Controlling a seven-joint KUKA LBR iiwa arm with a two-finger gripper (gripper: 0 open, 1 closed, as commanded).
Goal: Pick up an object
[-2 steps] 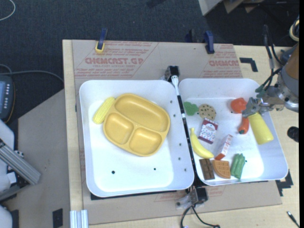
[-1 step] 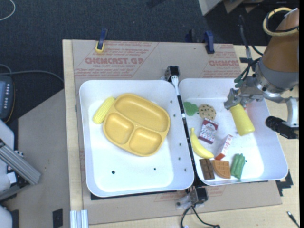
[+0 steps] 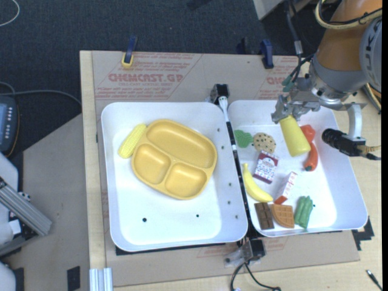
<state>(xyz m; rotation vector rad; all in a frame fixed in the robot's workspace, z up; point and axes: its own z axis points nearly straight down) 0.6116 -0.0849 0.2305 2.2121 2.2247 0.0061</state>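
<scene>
My gripper (image 3: 291, 111) hangs over the back of the right bin (image 3: 342, 190), at the end of the grey arm with the orange band. A yellow bottle (image 3: 294, 136) lies tilted directly under it, its upper end touching the gripper's tip. The bottle partly covers a red-orange chili (image 3: 311, 150). Beside them in the same bin are a green piece (image 3: 244, 138), a cookie (image 3: 264, 141), a small red box (image 3: 265, 167) and a banana (image 3: 255, 188).
The right bin's front holds a brown chocolate bar (image 3: 264, 214), a waffle (image 3: 283, 216), a green vegetable (image 3: 303, 211) and a white packet (image 3: 290, 180). The left bin (image 3: 182, 223) bears a yellow sectioned plate (image 3: 174, 159) and a corn cob (image 3: 132, 140).
</scene>
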